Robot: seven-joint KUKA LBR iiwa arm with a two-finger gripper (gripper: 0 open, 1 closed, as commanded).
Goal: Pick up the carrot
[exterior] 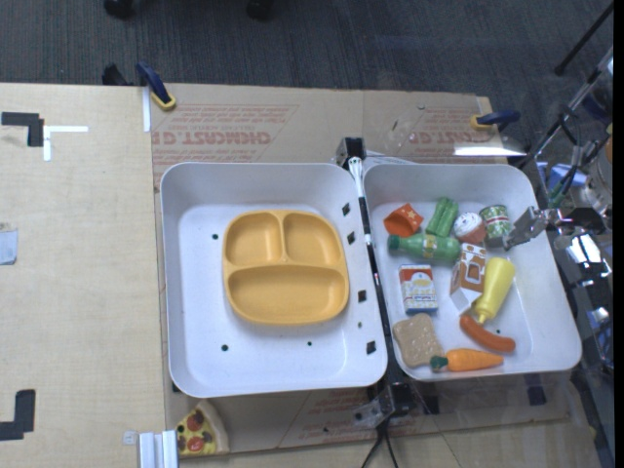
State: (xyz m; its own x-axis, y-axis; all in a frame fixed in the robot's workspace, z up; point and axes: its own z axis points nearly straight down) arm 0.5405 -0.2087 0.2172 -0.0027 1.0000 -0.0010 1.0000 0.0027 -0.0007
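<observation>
The carrot [471, 361] lies in the right-hand bin [546, 291], hard against that bin's near wall, toward the near right corner; its long axis runs roughly parallel to that wall, green top pointing left toward the slice of bread [417, 340], orange tip pointing right. The gripper [531, 224] sits at the far right side of the same bin, above its right rim, so the carrot lies toward the near wall from the gripper and slightly left of it; whether the gripper is released or clenched cannot be told from this view, and nothing is seen held in it.

Clearances around the carrot: the sausage [487, 334] lies just beside it on the far side, close to parallel; the bread touches or nearly touches the green top; the near wall bounds the remaining side. Judgement: a grasp across the short axis has little room; the freest approach is from directly above, closing on the mid-body, with the risk of nudging the sausage or striking the wall.
</observation>
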